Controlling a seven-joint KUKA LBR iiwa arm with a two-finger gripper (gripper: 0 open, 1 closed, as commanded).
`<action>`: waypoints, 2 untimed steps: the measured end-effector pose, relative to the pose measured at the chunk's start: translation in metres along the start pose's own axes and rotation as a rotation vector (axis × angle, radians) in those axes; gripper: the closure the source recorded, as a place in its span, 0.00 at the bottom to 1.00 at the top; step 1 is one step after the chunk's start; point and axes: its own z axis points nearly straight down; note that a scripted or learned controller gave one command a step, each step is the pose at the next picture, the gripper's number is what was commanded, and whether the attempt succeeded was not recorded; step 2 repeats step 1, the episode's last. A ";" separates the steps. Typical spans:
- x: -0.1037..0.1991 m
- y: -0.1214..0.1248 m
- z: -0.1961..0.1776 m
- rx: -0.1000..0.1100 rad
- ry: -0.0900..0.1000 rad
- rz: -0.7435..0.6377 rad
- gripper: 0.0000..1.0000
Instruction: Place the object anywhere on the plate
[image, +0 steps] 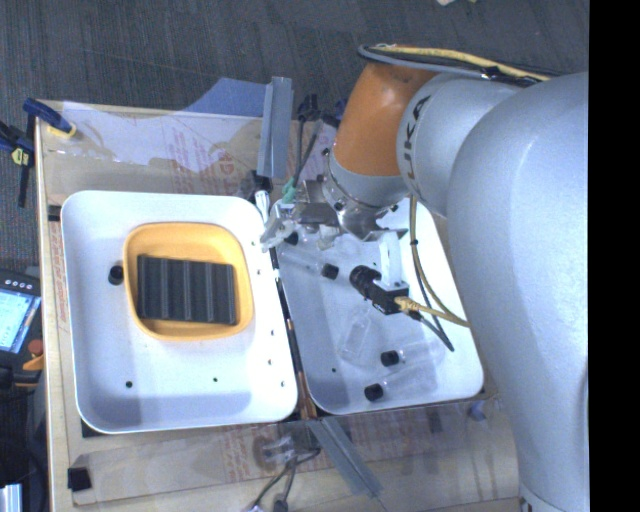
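On the left side of the desk (60, 150) sits a shallow white plastic bin (90, 380), and in it lies a yellow rounded-square plate (185, 245) carrying a dark grey ribbed block (188, 288) at its middle. A small black knob (116, 273) rests on the bin floor just left of the plate. Beside it, the second shallow white bin (325, 390) holds what look like clear plastic bottles with black caps (385, 360), though their outlines are hard to make out against the white. The grey arm with its orange band (375, 110) reaches in from the right, and its hand (300, 222) hangs low over the upper left corner of the right bin, near the divide between the bins. I cannot tell how far the hand is open, nor whether it grips anything.
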 end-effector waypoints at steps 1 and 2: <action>0.053 0.002 0.022 0.004 0.000 0.009 0.00; 0.053 0.002 0.022 0.004 0.000 0.009 0.00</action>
